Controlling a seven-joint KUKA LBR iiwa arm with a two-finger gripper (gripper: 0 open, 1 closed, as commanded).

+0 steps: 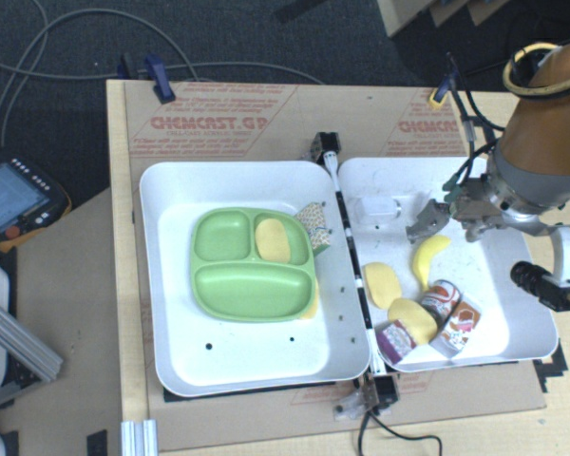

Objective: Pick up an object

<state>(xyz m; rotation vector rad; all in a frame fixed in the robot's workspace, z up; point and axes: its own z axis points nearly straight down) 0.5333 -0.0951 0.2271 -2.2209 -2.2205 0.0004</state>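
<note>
A pale wooden bench carries everything, its board printed with red lettering along the far side; two shallow white bins sit directly on it, touching along their inner walls. The left bin lies well to the left of the gripper's fingers; the right bin spreads beneath and around them. A blue clamp grips the bench's far left edge (another shows at the far right, behind the fingers); a black fitting sits where the bins meet.
</note>
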